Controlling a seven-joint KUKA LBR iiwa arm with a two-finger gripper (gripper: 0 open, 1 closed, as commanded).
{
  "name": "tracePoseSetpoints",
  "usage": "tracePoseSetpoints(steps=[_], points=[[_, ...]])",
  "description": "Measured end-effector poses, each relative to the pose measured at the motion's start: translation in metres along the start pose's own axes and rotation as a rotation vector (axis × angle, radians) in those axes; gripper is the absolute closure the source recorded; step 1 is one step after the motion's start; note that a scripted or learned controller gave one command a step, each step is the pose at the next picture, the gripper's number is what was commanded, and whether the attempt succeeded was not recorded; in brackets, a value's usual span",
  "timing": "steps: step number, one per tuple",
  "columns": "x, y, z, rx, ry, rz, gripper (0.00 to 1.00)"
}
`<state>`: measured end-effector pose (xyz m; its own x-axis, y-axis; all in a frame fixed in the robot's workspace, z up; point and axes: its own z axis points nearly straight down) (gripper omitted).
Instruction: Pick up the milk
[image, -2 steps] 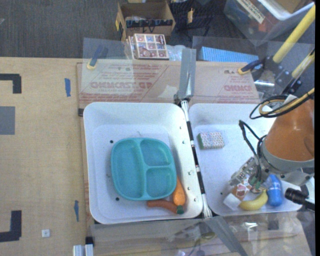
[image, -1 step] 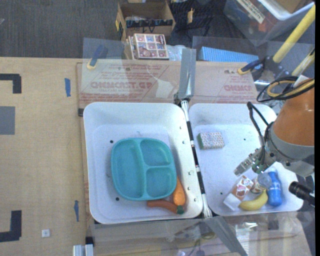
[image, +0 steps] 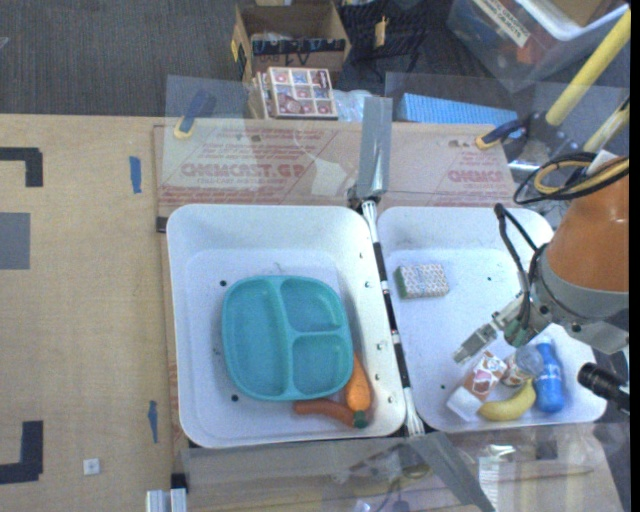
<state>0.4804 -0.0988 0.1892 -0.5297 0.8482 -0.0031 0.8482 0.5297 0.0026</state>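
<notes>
Arm: grey with an orange band (image: 597, 240), reaching in from the right over the right bin (image: 440, 395).
Gripper (image: 497, 340): low over the near right part of the right bin, just above the cluster of things there; how far its fingers are parted cannot be told, and nothing can be seen held between them.
Milk carton (image: 478, 385): small, white with red print, lying tilted in the near part of the right bin, just below the gripper and touching the banana.
Banana (image: 508, 403): yellow, lying along the near edge of the right bin, between the carton and the bottle.
Bottle (image: 547, 378): blue, lying just right of the banana, near the bin's right wall.
Sponge (image: 422, 280): speckled with a green edge, alone in the far left part of the right bin, well apart from the cluster.
Left bin (image: 200, 240): holds a teal divided plate (image: 287, 337) at its middle.
Carrot (image: 329, 409): orange, lying along the near edge of the plate.
Orange piece (image: 359, 388): at the plate's near right corner, touching the carrot's right end.
</notes>
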Motion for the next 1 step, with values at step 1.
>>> tracePoseSetpoints(steps=[1], points=[[-0.0423, -0.0247, 0.1012, -0.005, -0.004, 0.100, 0.00]])
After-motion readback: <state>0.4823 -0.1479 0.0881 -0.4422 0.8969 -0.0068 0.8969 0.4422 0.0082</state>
